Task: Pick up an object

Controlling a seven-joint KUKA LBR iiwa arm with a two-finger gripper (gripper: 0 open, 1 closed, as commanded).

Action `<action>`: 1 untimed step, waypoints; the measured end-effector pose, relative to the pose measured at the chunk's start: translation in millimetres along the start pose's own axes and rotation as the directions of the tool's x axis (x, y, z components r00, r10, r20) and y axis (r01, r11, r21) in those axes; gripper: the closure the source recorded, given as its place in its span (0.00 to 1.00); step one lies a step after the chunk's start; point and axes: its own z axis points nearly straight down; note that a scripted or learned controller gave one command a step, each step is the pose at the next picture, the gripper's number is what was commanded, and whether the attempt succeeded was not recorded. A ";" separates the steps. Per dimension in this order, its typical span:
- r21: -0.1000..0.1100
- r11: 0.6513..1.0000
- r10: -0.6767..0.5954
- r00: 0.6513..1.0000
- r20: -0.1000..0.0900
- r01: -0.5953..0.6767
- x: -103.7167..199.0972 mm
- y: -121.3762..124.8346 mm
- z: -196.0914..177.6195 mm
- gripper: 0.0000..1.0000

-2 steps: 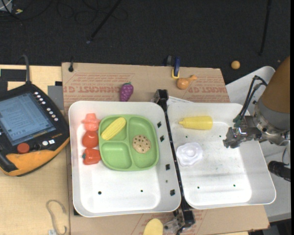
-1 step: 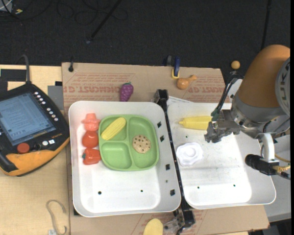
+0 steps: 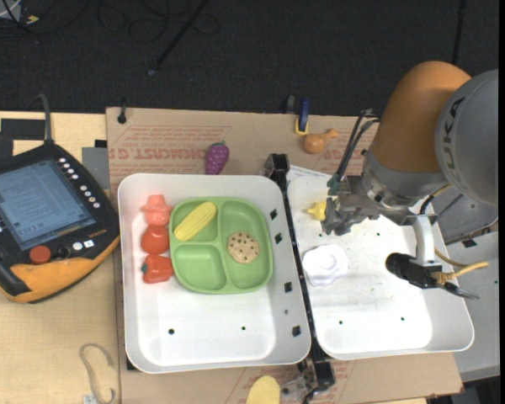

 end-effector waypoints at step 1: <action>0.000 1.000 0.001 1.000 0.001 -0.001 48.1 20.2 9.6 1.00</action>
